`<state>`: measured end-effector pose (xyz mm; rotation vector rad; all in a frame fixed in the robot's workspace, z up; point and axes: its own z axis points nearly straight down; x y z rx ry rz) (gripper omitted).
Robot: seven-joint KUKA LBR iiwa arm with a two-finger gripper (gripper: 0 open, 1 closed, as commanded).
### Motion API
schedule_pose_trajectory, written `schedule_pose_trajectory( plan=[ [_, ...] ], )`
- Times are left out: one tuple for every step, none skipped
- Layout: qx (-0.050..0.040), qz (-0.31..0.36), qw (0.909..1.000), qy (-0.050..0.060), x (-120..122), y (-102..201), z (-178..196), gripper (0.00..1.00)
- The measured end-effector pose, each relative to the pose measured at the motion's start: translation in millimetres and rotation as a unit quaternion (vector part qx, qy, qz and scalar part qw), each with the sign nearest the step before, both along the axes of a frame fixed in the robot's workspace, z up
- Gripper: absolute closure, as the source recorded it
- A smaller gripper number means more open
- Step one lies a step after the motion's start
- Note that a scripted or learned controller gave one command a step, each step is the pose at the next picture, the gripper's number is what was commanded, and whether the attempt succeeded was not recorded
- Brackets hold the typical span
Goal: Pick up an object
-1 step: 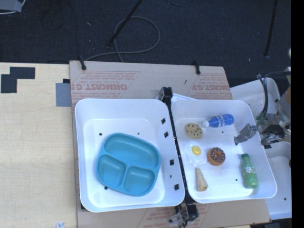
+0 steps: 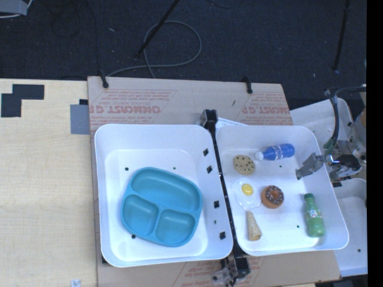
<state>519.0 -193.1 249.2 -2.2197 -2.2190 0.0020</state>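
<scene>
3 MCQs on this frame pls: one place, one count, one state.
1. Where is the blue tray?
A. left bin
B. right bin
C. on the bench

2. How many bottles are in the right bin?
A. none
B. two
C. four

3. How does the green bottle sit?
A. upright
B. lying flat
C. held in the gripper

Key: 1 A, the tray lies inside the left bin. 2 B, a blue bottle and the green one. 3 B, it lies lengthwise on the bin floor, apart from the gripper.

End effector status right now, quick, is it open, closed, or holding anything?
End effector: cannot be told; it sits above the right bin's right edge, with nothing visibly between its tips.
</scene>
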Motion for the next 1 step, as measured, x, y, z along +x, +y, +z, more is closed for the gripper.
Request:
schedule_pose_trajectory(
  plan=[
    [0.0005,0.000,1.0000,0.001,4.8,-2.8,-61.2,0.00]
  ],
)
